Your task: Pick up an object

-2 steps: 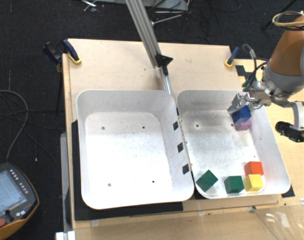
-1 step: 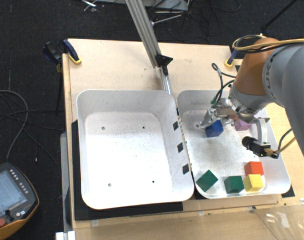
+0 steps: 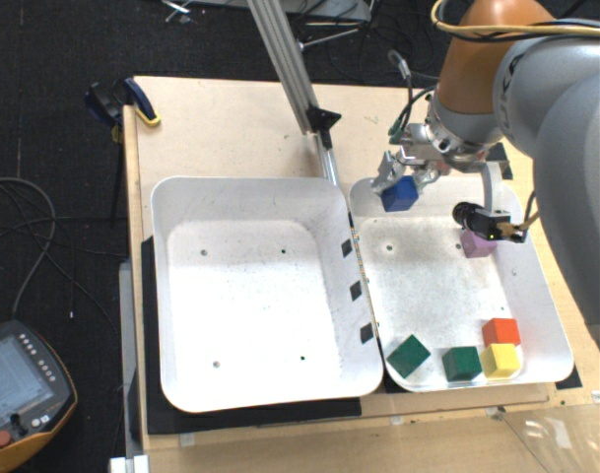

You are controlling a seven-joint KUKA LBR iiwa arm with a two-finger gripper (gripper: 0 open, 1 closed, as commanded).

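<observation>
Gripper point(image 3: 410, 170) hangs over the back left corner of the right bin point(image 3: 536, 294), w/ a blue block point(image 3: 400, 194) right at its tip. Block looks pinched between the fingers point(image 3: 387, 173), which are closed in to about block width; it seems lifted a bit off the bin floor, tho hard to be sure from this angle.

Block prob light & stiff, wood or plastic, flat faces, smooth so could slip if the pinch is off-centre. Best hold: two opposite flat sides, mid-height, not on a corner.

Others in the same bin: purple block point(image 3: 477, 242) near the right wall; dark green block point(image 3: 409, 355), green block point(image 3: 462, 363), yellow block point(image 3: 500, 361) & orange block point(image 3: 501, 331) along the front edge. Left bin point(image 3: 181, 205) sits beside it on the desk point(image 3: 221, 116).
</observation>
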